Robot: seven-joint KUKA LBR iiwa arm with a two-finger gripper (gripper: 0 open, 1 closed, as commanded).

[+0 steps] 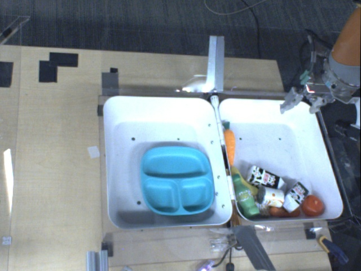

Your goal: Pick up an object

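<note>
Up at the far right corner of the right bin (316, 134) hangs my claw (302, 99), hovering above the rim rather than down among the things. Its two fingers (289, 104) look spread apart with nothing between them, though they are small and blurred at this slant, so I say that with some caution. Behind the claw my grey wrist (338, 78) and the orange band (348, 38) reach in from the right edge.

What I could pick lies well apart from me, gathered along the near and left sides of that same bin. An orange carrot (229, 144) lies lengthwise against the divider wall. Just below it a green bottle (245, 195) rests along the same wall, pointing toward the near edge. Beside the bottle sits a small black-and-white carton (264, 178), tilted, and next to that a white cup (274, 197) with a dark rim. A second small white item with a red patch (295, 195) lies further right, touching a red tomato (312, 205) in the near right corner. A reddish piece (277, 210) peeks out under the cup; I cannot tell what it is.

In the left bin (121, 151) a blue divided plate (177, 179) lies flat, with three compartments, toward the near side.
</note>
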